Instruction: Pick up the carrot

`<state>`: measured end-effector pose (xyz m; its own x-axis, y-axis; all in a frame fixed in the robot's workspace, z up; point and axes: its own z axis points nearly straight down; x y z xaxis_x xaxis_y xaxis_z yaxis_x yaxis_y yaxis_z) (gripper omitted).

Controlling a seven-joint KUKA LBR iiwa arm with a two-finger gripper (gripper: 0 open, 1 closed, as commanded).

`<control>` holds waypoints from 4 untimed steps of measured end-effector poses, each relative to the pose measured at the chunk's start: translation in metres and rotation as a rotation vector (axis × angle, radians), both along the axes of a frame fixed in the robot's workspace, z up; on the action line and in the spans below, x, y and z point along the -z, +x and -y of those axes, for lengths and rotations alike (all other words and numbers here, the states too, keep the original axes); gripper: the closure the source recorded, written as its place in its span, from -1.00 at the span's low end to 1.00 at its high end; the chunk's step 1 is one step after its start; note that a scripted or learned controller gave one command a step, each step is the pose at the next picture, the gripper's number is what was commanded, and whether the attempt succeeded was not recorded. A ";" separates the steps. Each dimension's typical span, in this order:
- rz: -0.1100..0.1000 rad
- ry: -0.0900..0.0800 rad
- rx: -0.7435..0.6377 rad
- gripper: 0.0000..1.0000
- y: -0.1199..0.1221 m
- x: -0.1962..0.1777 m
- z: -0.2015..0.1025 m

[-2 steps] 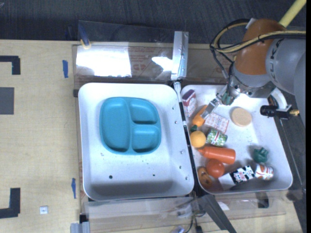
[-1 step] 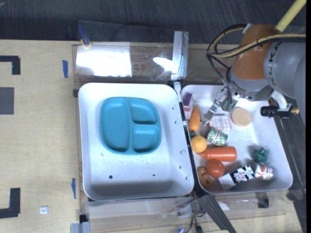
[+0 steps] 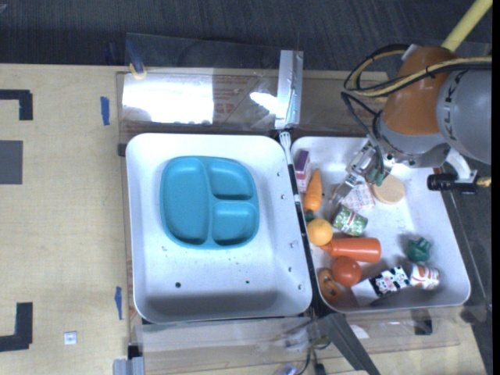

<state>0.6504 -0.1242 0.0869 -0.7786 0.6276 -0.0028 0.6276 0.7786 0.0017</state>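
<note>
Nearest the viewer, along the front wall of the right-hand shallow white bin [image 3: 457, 276]: a black-and-white patterned toy [image 3: 388, 281], a small red-and-white item [image 3: 424, 275], a dark orange round fruit [image 3: 346, 271]. Just behind, a red-orange cylinder [image 3: 355, 248] lies flat, a dark green toy [image 3: 419, 248] well apart to its right. A small yellow-orange ball [image 3: 319, 231] sits against the bin's left wall. The slim orange carrot [image 3: 313, 191] rests behind it, upright along that wall. The two-finger gripper [image 3: 361, 172] hangs over bin centre, tilted, right of the carrot and apart from it; cannot tell how its claw stands. Left-hand white bin [image 3: 148, 209] holds a blue compartment tray [image 3: 209, 200].
</note>
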 end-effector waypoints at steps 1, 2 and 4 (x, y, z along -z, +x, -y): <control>0.007 0.001 0.510 -1.00 -0.006 -0.074 0.027; 0.001 0.002 0.454 -1.00 0.017 -0.053 -0.023; 0.009 0.001 0.452 -1.00 0.019 -0.065 -0.023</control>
